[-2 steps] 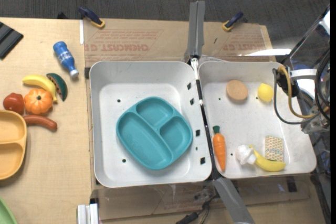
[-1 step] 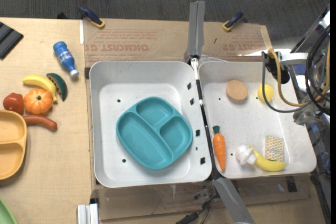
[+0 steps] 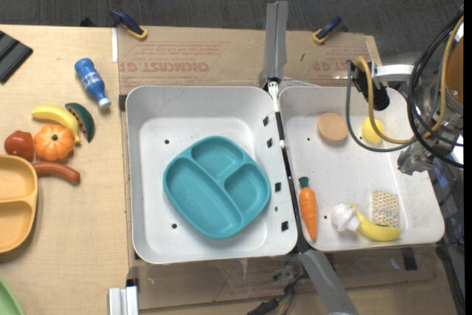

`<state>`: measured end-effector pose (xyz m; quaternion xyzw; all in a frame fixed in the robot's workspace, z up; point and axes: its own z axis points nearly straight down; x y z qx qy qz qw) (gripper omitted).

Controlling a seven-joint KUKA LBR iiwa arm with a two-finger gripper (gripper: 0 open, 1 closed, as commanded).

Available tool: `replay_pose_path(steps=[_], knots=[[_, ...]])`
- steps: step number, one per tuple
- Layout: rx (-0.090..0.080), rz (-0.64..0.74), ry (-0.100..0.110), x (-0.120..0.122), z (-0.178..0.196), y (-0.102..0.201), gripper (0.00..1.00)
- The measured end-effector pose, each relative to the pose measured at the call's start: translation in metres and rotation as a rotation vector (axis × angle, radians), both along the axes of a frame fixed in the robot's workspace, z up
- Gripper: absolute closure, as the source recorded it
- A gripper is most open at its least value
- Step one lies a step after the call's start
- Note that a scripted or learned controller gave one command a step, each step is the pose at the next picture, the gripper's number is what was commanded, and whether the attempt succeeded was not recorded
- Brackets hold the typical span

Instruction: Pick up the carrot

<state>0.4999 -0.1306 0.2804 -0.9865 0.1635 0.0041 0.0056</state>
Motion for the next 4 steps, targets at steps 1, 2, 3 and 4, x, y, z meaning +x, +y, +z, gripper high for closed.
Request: replay_pose_path(steps=[1,2,3,4], knots=[[-0.007,-0.086,0.005,-0.007,-0.149,0.04,1.0],[-0.004,0.07,0.001,0.06,-0.093,0.058,1.0],[0.0,0.113,-0.004,0.006,0.045,0.083,1.0],[0.003,0.058,-0.009,-0.003,0.156,0.007,1.0]])
